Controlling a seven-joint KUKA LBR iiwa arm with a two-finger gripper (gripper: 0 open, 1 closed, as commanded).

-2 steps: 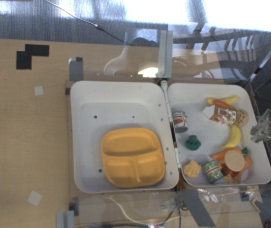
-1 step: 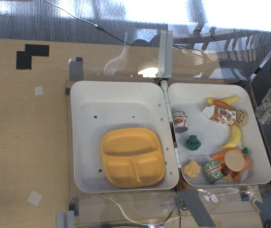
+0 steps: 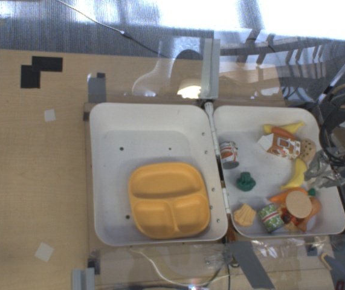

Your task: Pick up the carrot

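Note:
The carrot (image 3: 278, 196) is an orange piece lying near the front right corner of the right bin (image 3: 251, 116). A round tan bun (image 3: 298, 204) covers part of it. My gripper (image 3: 322, 173) hangs over the right rim of that bin, just above and to the right of the carrot, beside a yellow banana (image 3: 297, 173). Nothing shows between the gripper and the carrot, and they look apart.
The right bin also holds a second banana (image 3: 284, 128), a small carton (image 3: 283, 145), a can (image 3: 228, 153), a green toy (image 3: 245, 180), a cheese wedge (image 3: 244, 214) and a green can (image 3: 271, 217). A yellow divided plate (image 3: 167, 199) lies in the left bin (image 3: 118, 132).

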